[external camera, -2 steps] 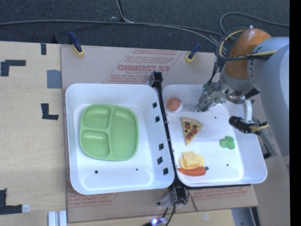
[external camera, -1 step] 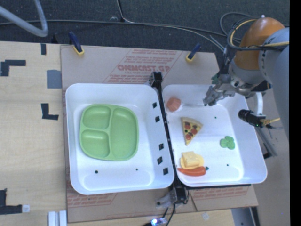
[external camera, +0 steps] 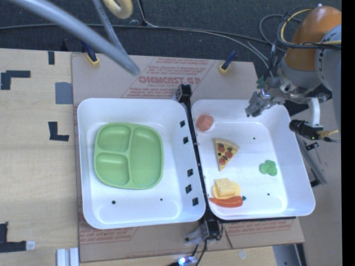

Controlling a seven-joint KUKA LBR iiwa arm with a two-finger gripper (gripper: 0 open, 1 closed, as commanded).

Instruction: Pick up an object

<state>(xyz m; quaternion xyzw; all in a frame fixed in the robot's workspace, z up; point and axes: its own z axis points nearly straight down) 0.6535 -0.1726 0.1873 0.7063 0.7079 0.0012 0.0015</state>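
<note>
Over the far right corner of the shallow white right-hand bin hangs the grey two-finger gripper (jaw state I cannot tell) — approach step, nothing held. Nearest is the round pinkish-orange toy; next, move across — then descend.

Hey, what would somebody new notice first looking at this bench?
Probably the green divided plate, alone in the left bin. Next, the toy food in the right bin: a pizza slice in the middle, cheese and a red pepper at the front. The arm's claw hovers over that bin's far right corner.
</note>
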